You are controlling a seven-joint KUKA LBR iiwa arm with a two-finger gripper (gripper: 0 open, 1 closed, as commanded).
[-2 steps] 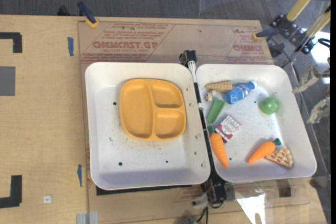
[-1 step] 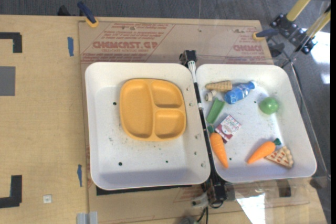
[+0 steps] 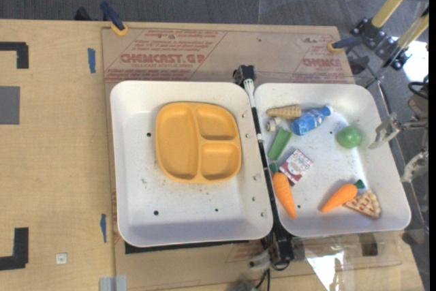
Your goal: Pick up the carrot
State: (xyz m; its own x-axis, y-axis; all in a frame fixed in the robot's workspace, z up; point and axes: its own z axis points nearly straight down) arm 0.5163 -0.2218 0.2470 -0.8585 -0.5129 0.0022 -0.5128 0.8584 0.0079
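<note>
Carrots, two, in right bin (image 3: 381, 112): one (image 3: 283, 193) at lower left by the divider, another (image 3: 340, 197) lower right touching waffle wedge (image 3: 364, 204). Fingers: cannot tell.

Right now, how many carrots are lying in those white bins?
2. One orange toy carrot lies by the left wall of the right white bin, below a small red-and-white packet. The other orange carrot lies near the bin's bottom right, touching a waffle-patterned wedge.
</note>
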